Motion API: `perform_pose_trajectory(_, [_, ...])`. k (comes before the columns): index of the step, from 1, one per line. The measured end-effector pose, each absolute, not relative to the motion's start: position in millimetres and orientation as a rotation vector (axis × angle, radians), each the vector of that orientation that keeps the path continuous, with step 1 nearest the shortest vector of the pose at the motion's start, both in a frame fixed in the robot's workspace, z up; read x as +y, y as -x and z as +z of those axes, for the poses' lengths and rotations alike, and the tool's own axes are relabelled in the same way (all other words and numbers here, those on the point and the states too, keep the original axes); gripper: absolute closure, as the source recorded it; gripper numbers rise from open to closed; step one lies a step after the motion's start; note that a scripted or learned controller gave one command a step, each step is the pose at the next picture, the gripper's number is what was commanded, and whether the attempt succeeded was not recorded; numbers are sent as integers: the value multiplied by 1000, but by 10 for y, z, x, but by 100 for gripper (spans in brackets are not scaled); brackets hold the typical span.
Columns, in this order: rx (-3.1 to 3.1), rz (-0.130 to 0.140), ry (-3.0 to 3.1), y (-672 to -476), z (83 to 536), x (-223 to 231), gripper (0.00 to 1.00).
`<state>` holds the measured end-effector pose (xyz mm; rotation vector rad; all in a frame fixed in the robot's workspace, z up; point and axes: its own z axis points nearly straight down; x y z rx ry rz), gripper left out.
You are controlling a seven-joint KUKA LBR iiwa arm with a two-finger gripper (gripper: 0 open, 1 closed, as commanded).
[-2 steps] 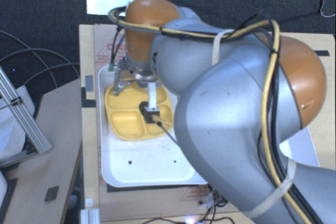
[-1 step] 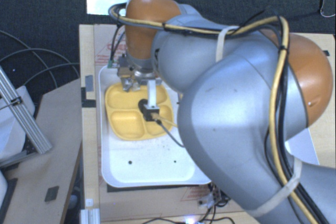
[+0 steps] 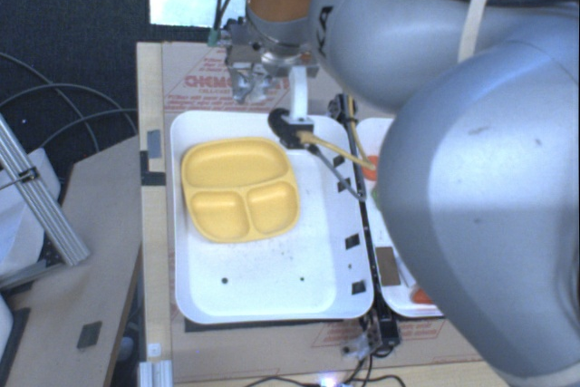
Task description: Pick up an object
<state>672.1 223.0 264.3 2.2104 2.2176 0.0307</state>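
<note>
1. Yellow divided plate (image 3: 240,188) lies flat in the left white bin (image 3: 272,290).
2. Gripper (image 3: 254,86) hovers past the bin's far edge; jaws' opening cannot be told.
3. Risk: descending there, it misses the plate.

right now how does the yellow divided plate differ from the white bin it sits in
The yellow divided plate is yellow and split into three compartments; the left white bin is white with one open floor. The plate is smaller, covering only the bin's upper left part. The plate sits slightly rotated, while the bin lies square to the bench. Both are shallow with rounded corners.
</note>
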Motion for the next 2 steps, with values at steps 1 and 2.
perform_pose_trajectory(1, [2229, 16, -2211, -6183, 3321, 2365, 100])
perform_pose_trajectory(2, [2221, 25, -2209, -6688, 5105, 2334, 100])
